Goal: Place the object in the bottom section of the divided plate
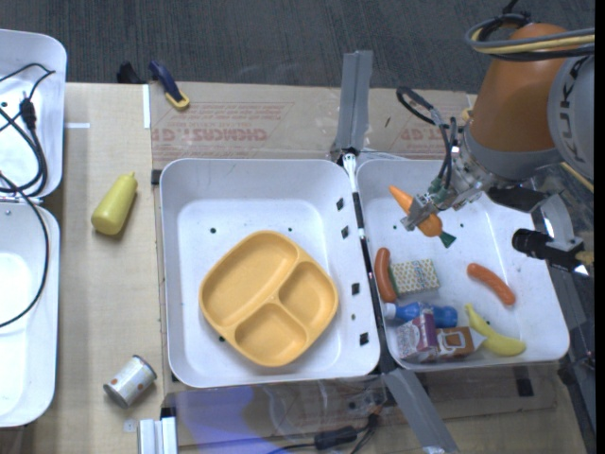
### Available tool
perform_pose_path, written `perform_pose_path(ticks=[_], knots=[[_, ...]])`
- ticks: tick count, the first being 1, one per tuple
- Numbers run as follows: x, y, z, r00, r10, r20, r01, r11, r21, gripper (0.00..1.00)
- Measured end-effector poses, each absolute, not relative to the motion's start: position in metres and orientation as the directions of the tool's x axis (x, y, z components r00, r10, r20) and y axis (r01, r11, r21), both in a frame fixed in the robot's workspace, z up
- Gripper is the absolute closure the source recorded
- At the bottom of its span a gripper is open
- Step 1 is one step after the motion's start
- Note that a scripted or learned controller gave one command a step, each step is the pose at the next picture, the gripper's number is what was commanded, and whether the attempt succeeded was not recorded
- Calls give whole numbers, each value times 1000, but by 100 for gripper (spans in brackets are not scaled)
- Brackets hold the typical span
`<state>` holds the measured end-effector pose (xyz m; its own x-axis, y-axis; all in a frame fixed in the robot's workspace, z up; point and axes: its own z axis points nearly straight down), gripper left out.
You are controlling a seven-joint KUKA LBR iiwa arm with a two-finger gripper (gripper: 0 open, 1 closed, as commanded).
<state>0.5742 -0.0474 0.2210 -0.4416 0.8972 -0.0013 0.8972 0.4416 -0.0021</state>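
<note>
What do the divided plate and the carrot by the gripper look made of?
Divided plate: probably moulded plastic, matte yellow-orange, with smooth rounded ridges between sections. Carrot at the gripper: likely toy plastic, uniform orange with a green tip; too small to be sure.

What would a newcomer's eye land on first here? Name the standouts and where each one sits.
First the yellow divided plate, lying alone in the left bin. Next the grey and orange arm reaching in from the right, its gripper over a toy carrot in the right bin. Along that bin's near edge sit a banana, two sausages and small cartons.
</note>
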Motion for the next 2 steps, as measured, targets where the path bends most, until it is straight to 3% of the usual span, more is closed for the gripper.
perform_pose_path(ticks=[1, 2], knots=[[578, 55, 255, -504, 864, -1, 864, 504, -1, 100], [556, 124, 251, -756, 655, 0, 655, 756, -3, 100]])
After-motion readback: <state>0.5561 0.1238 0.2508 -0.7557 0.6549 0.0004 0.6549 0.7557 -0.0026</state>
